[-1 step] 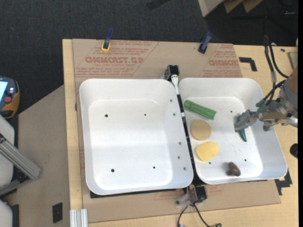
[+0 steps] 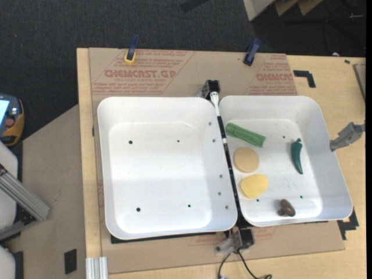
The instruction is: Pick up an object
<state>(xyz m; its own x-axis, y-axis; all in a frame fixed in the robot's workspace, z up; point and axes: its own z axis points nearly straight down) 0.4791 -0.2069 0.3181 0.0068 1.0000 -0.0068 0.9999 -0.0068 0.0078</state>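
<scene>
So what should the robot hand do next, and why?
Probably slide left over the right bin toward the dark green pepper. The gripper sits at the bin's right rim with nothing visibly in it, and the pepper is the closest thing, lying apart from the other pieces.

Bench (image 2: 174, 68) bears two white bins (image 2: 157, 161) side by side.
</scene>
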